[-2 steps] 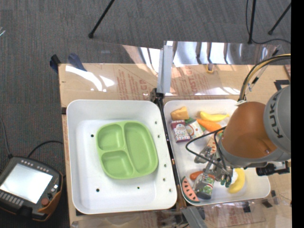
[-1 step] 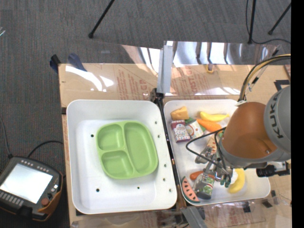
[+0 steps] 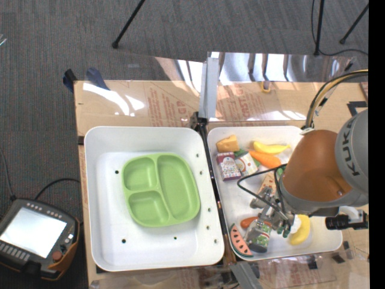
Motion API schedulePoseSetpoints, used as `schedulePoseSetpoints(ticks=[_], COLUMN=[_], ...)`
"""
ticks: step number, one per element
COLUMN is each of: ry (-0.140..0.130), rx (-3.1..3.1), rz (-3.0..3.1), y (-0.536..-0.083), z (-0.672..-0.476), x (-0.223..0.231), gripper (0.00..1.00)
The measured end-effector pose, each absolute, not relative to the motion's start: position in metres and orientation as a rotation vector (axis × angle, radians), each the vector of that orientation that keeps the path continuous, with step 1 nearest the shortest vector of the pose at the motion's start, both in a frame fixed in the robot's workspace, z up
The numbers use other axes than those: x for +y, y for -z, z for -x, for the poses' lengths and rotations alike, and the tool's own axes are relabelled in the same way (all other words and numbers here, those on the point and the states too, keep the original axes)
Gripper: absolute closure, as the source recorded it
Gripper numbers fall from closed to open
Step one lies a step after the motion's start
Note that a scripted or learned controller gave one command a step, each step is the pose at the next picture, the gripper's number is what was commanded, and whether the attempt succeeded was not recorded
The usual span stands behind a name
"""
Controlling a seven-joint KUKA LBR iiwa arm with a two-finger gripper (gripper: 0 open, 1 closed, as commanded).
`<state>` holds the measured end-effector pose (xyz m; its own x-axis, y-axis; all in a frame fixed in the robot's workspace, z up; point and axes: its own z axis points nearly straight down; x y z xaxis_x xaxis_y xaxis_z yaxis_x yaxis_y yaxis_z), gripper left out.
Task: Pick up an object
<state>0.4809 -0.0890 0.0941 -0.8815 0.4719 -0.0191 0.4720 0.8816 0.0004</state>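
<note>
Over the right bin (image 3: 334,241), the tool (image 3: 269,217) is hanging above crowded toys; I cannot tell its state, and neighbours risk jamming any pinch.

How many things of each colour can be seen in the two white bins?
Green: 1, the divided plate
Yellow: 3, cheese wedge, upper banana, lower banana
Orange: 1, carrot
Red and green: 1, watermelon slice
Purple: 1, small box
Total: 7; more may lie hidden under the arm.
</note>
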Motion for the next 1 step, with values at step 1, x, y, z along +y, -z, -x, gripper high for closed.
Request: schedulePoseSetpoints(ticks=[1], ry=[0.008], rx=[3.029], rz=[-0.761], y=[-0.0942], z=[-0.4809], x=[-0.0887], gripper=[0.00])
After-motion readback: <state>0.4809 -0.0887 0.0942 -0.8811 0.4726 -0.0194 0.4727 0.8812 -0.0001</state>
